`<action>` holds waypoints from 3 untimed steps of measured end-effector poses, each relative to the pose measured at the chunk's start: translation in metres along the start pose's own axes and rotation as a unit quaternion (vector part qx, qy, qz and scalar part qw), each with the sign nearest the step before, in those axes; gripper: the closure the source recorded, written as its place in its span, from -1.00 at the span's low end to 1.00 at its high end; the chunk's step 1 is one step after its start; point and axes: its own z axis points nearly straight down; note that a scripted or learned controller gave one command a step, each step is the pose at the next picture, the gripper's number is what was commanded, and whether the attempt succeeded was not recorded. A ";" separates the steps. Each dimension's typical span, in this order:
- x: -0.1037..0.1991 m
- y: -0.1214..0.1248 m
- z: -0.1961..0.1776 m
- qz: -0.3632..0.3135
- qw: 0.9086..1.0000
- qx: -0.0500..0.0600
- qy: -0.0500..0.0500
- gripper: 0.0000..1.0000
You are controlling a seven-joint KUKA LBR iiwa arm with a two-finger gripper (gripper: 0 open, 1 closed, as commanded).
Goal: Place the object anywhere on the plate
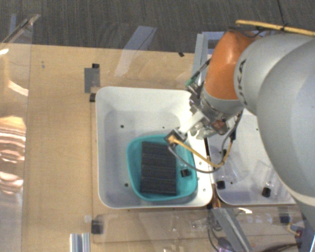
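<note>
- Plainly, the dark grey ribbed rectangular slab (158, 168) is lying flat on the teal rounded-square plastic plate (132, 161), its long sides running roughly with the plate's sides and no edge hanging over the rim.
- The plate is sitting in the near part of the shallow white left bin (110, 140), close to its front wall; the shallow white right bin (247, 188) is lying under the arm.
- The two-finger gripper (202, 129) is hovering over the left bin's right side, just beyond the plate's far right corner and apart from the slab. The wrist is hiding it, so I cannot tell whether it is wide or narrow, and nothing is showing in its grasp.
- Judging by this, the placing is looking done and clearing away is the step in hand.
- Doing that well is meaning rising straight up before swinging right, keeping well off the plate's rim and the wall between the bins.
- A sideways drag while low is risking nudging the plate or tipping the slab off.
</note>
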 end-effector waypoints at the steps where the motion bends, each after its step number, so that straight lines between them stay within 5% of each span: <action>1: 0.000 0.000 0.000 0.000 1.000 0.000 0.000 -1.00; 2: -0.013 -0.006 -0.184 0.051 0.999 -0.004 0.003 -1.00; 3: -0.038 0.076 -0.240 0.082 0.997 -0.004 0.002 -1.00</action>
